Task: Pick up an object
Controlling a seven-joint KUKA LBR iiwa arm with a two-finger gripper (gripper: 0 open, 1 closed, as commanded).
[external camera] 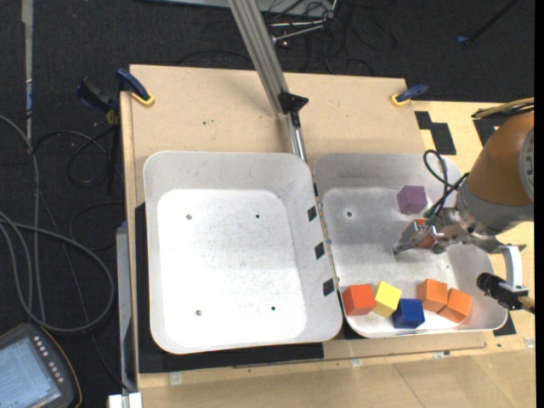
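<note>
Camera view from above shows the candidate things all in the right white plastic bin (340, 195): a small purple cube (412, 198) alone near the middle of the floor, and along the near wall a row of blocks, an orange cube (359, 298), a yellow cube (388, 297) and a blue cube (409, 313) touching each other, then two more orange blocks (445, 301) close together. The jaws (406, 243) are low over the bin floor, just below the purple cube and apart from it, between it and the near row. How far they are open I cannot tell, the tips are small and dark here, and no block is seen between them.

My judgement is that the main risk is to close on nothing, because the tips stand over bare floor and no block is under them. If the arm goes to the purple cube from this side, one tip may push it away toward the far wall instead of taking it. If it goes to the row, the blocks touching each other leave little room for a tip, so it may land on top of a block or drag two together. The left white bin (161, 185) and the wooden desk (212, 109) around play no part
</note>
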